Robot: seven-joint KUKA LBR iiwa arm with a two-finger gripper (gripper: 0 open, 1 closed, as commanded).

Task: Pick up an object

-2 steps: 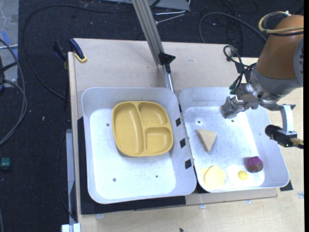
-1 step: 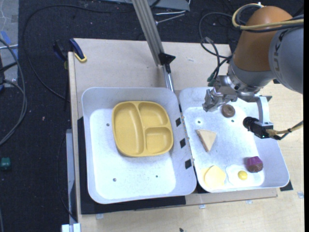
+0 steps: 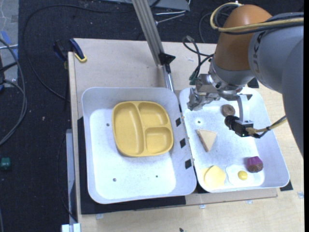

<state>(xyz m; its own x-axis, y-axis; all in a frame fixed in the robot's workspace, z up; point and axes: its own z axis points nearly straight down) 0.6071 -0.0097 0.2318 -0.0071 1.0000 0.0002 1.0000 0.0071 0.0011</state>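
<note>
Beside the pincer [image 3: 197,100], a cheese wedge [image 3: 207,139] and brown disc [image 3: 228,110].

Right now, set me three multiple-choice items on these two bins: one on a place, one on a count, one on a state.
1. Where does the yellow divided tray lie?
A. left bin
B. right bin
C. bare bench

2. How many compartments does it have?
A. two
B. three
C. five

3. How does the hand stand?
A. over the right bin's far left corner
B. inside the tray
C. beyond the bench

Answers: 1 A, it rests on the left bin floor. 2 B, one long and two small. 3 A, it hangs above the right bin, clear of the cheese wedge.
</note>
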